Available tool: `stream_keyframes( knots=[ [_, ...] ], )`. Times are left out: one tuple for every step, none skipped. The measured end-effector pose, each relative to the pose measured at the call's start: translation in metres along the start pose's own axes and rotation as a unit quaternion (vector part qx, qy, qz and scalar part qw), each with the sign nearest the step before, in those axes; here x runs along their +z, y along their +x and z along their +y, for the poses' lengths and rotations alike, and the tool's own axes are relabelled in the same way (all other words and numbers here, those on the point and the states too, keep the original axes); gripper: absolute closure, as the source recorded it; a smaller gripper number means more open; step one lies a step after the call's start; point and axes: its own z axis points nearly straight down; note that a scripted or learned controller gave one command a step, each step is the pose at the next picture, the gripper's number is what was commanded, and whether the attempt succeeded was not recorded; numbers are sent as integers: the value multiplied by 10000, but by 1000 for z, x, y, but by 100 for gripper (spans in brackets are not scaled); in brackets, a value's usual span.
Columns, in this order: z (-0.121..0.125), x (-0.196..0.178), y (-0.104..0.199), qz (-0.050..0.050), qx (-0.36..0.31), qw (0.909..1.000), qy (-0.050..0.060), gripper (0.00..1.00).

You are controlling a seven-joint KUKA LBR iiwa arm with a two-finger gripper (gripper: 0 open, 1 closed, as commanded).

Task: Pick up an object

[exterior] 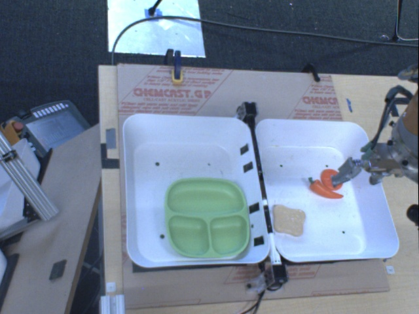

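An orange, curved toy vegetable [324,187] lies in the right bin [366,241], right of its middle. My gripper [342,174] reaches in from the right, and its tip sits at the orange piece's upper right edge, touching or just over it. The gripper partly hides that side of the piece. A flat tan slice of bread [289,220] lies nearer the front left of the same bin, apart from the gripper.
The left bin [141,175] holds a green divided plate [208,217] at its front. A black divider strip [256,182] runs between the two bins. The bench's cardboard base [196,90] lies behind them.
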Motion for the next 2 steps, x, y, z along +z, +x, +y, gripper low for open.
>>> stream_keyframes(
  knots=[
    [2,-4,0,-10,-12,10000,-44,0],
    [-6,52,-2,-3,-1,10000,-25,0]
  ],
)
